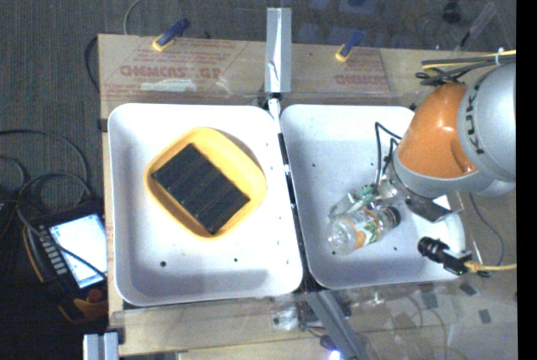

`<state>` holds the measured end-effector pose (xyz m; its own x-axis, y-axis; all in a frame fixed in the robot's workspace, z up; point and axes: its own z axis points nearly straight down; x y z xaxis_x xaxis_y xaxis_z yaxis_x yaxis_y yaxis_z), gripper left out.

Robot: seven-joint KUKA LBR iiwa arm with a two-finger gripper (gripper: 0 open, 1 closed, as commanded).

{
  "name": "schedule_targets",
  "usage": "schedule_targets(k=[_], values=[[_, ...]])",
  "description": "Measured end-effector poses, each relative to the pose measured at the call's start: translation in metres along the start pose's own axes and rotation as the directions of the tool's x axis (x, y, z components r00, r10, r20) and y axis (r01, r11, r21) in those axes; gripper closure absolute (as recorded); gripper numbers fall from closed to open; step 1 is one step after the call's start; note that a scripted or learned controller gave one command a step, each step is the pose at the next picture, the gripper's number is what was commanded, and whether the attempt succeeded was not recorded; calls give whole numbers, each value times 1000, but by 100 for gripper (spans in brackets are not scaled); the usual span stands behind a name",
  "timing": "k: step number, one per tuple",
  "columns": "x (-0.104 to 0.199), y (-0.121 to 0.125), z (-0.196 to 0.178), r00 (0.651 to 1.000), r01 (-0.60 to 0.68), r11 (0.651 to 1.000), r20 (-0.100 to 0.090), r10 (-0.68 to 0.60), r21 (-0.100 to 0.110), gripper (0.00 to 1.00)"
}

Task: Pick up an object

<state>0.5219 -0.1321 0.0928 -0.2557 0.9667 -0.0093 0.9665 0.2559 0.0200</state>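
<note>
A clear plastic bottle (359, 229) with an orange-tinted label lies on its side in the right bin (336, 140), near that bin's front middle. My gripper (372, 195) is low in this bin, right at the bottle's upper side and partly overlapping it in the view. The grey arm with its orange band (436, 140) covers the bin's right part. In the left bin (134, 266) a yellow dish (243, 161) holds a black ribbed slab (201, 187).
Behind both bins runs a cardboard sheet (168, 69) with two blue-and-yellow clamps (170, 34). A metal post (278, 48) stands at the back between the bins. Bare white floor shows at the back left of the right bin.
</note>
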Motion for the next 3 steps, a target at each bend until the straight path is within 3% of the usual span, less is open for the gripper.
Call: schedule_targets(k=[1,2,3], values=[[1,2,-10,1000,1,1000,-2,-1,-2,100],[-7,-7,-85,1000,6,1000,-9,-6,20,100],[-7,-7,-85,1000,6,1000,-9,-6,20,0]])
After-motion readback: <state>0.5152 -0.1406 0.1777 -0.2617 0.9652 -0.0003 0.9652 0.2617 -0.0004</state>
